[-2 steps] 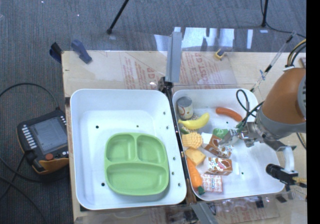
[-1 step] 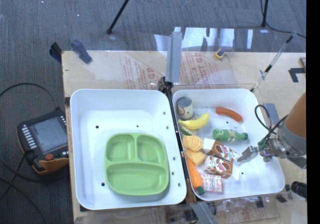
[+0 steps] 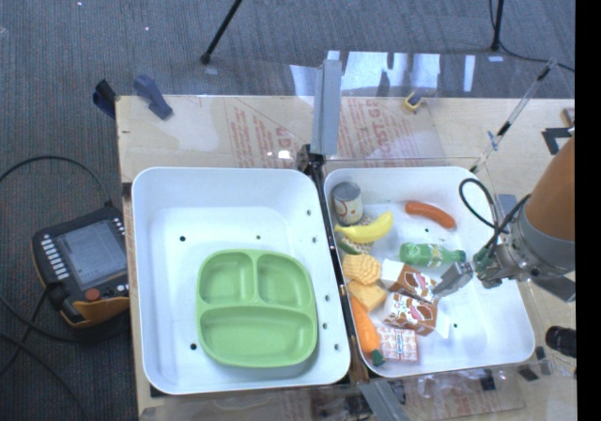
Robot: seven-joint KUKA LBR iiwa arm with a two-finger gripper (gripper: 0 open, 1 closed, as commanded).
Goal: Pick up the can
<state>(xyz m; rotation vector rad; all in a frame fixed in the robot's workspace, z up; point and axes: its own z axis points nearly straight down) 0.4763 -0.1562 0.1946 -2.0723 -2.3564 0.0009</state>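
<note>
The can [image 3: 347, 202] stands upright in the far left corner of the right bin [image 3: 512, 335], close to the wall that divides the two bins. Just in front of it lies a banana [image 3: 368, 227], and to the right of that, near the bin's far side, a sausage [image 3: 430, 213]. A green bottle [image 3: 430, 254] lies on its side toward the middle of the bin. Along the left wall sit a yellow waffle-like piece [image 3: 362, 269] and a carrot [image 3: 365, 325], with small printed cartons [image 3: 411, 302] next to them. The gripper [image 3: 449, 281] reaches in from the right, low over the bin's middle, just beside the cartons and below the bottle, well apart from the can; whether its jaws are apart or together I cannot tell, and nothing is seen held in it. The left bin [image 3: 160, 222] holds a green divided tray [image 3: 256, 307]. A pendant [image 3: 83, 261] lies on the floor to the left of the bench.
</note>
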